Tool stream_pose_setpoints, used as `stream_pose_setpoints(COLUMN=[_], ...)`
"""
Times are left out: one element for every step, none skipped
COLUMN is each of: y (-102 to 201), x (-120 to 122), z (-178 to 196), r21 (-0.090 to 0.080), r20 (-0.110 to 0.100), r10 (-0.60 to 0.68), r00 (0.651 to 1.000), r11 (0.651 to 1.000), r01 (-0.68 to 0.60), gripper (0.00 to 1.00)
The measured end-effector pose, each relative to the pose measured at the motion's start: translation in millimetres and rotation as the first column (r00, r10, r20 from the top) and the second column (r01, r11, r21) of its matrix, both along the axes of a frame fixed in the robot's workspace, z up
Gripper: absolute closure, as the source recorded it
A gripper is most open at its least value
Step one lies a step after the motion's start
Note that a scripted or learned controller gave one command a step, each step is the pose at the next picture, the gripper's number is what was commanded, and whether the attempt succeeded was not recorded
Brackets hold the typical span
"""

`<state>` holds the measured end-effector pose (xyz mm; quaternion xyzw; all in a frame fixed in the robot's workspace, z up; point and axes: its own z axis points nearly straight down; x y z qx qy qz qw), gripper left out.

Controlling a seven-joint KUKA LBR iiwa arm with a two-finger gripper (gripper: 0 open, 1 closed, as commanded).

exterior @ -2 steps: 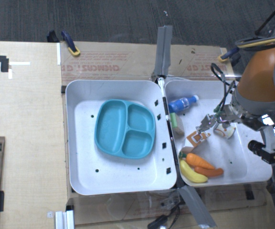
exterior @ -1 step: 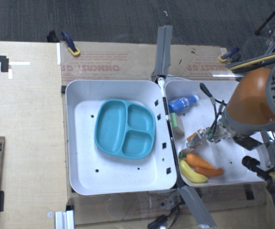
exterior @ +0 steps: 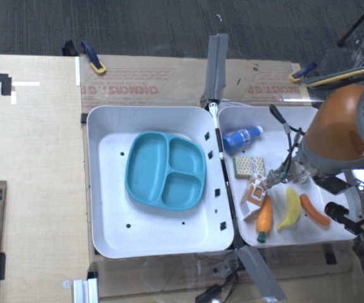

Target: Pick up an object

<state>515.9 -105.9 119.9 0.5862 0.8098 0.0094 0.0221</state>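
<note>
The right bin (exterior: pixel 340 232) holds a blue bottle (exterior: pixel 240 138) at the back, a tan waffle-like square (exterior: pixel 249 165), a small orange and white carton (exterior: pixel 255 193), a carrot (exterior: pixel 265 216), a yellow banana (exterior: pixel 290 208) and a red sausage (exterior: pixel 314 210). My gripper (exterior: pixel 275 177) hangs low in this bin. It sits just right of the carton's upper corner and above the carrot and banana. Whether it touches the carton is unclear. The arm's orange band (exterior: pixel 337 128) covers the bin's right side.
The left bin (exterior: pixel 106 226) holds a teal divided plate (exterior: pixel 166 170). A grey divider post (exterior: pixel 217 68) stands at the back between the bins. Cardboard (exterior: pixel 144 81) lies behind the bins, and blue and yellow clamps (exterior: pixel 93 57) hold it.
</note>
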Motion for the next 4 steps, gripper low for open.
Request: stream_pose_setpoints(y=[-30, 20, 20, 5], x=[-39, -36, -36, -33], z=[-8, 115, 115, -3], r21=[0.011, 0.009, 0.009, 0.009], r20=[-0.049, -0.047, -0.047, -0.041], r10=[0.015, -0.025, -0.025, -0.033], r00=[0.999, 0.999, 0.999, 0.999], r11=[1.000, 1.000, 1.000, 0.999], r01=[-0.014, 0.025, 0.025, 0.033], gripper=[1.00, 1.00, 0.00, 0.00])
